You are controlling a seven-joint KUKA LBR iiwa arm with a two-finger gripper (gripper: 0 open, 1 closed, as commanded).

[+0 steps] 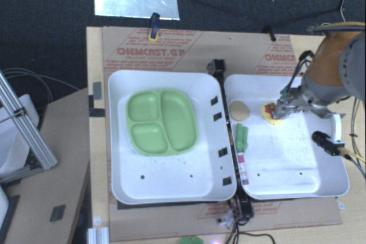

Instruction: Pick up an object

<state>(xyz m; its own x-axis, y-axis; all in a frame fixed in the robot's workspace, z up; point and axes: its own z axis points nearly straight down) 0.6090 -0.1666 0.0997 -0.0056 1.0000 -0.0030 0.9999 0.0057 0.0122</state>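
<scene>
At the right-hand bin (pixel 297 180), right of centre frame, the jaws (pixel 278 114) sit down on a yellow-and-red object (pixel 269 112); their opening cannot be told. A green divided tray (pixel 161 122) fills the left bin (pixel 123 180).

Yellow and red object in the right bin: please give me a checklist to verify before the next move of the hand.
1. Target in place: the yellow and red object lies in the right bin, near its far side. Ok.
2. Hand position: the hand is down at the object's right edge. Ok.
3. Object between the fingers: cannot tell.
4. Neighbours apart: the tan round object and the green object lie to the left, not touching the target. Ok.
5. Left bin holds the green divided tray, away from the arm. Ok.
</scene>
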